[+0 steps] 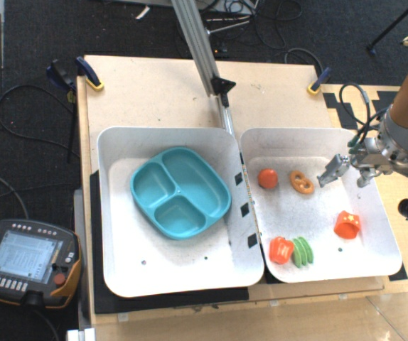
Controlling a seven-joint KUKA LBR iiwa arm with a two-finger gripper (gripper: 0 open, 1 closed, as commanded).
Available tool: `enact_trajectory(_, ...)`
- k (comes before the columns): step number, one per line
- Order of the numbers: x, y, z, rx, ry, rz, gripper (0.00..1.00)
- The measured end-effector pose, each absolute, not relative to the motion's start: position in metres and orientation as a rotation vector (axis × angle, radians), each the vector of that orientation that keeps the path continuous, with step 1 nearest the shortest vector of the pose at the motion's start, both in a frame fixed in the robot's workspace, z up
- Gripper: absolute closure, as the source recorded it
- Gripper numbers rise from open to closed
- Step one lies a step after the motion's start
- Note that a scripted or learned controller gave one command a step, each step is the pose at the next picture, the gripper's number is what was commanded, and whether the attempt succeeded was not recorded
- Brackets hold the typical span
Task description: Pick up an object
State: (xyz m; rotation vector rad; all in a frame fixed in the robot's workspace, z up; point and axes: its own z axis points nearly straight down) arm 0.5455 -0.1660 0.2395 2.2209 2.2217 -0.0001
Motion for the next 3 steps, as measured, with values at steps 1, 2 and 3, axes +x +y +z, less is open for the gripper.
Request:
enact_trajectory(1, 0.499, -0.16, 0.095, 2.222, 2.218, 0.003, 0.0)
enact_trajectory(2, 0.495, -0.101, 0.096, 2.213, 2.226, 0.004, 0.0)
enact_trajectory(3, 0.496, -0.103, 0.107, 2.218, 2.219, 0.006, 1.0)
